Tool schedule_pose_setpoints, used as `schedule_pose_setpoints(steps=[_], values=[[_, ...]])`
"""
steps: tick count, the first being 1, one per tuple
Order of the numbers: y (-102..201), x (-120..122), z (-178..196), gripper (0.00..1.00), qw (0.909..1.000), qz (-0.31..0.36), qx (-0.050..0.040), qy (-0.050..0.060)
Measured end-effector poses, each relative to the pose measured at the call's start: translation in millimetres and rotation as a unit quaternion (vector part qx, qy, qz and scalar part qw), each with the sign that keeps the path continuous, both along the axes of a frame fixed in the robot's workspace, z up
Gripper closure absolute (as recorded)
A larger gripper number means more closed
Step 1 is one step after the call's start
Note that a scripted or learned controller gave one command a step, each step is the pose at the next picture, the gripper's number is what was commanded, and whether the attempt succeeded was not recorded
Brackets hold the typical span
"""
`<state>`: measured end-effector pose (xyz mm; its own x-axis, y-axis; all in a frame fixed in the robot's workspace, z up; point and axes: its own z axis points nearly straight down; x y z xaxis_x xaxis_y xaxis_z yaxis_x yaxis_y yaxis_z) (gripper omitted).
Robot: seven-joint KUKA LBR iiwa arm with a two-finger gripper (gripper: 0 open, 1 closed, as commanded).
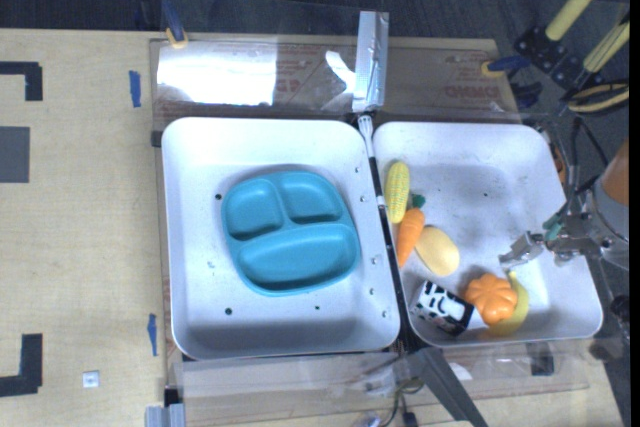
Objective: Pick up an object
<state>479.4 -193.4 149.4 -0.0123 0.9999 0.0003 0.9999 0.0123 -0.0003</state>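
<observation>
Right-hand shallow white bin [480,165]: yellow plastic corn cob [397,190], orange toy carrot [409,233], pale yellow egg-shaped piece [437,251], black-and-white block [443,305], orange toy pumpkin [491,297] resting against a yellow piece [519,307]. All look light, rigid and smooth; the pumpkin probably grips best across its ribs. Left-hand white bin [190,215]: blue compartmented plastic plate [290,230]. Two-finger gripper [535,245] hangs just above the pumpkin; finger state cannot be told.

Divided plate [290,230] in left bin [190,155]; corn [397,191], carrot [409,232], pumpkin [489,296] in right bin [480,150].
</observation>
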Motion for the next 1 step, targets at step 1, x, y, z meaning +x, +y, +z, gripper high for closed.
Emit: schedule_pose_setpoints(steps=[1], values=[[21.3, 2.0, -62.2, 0.00, 1.0000, -0.004, -0.0014, -0.003]])
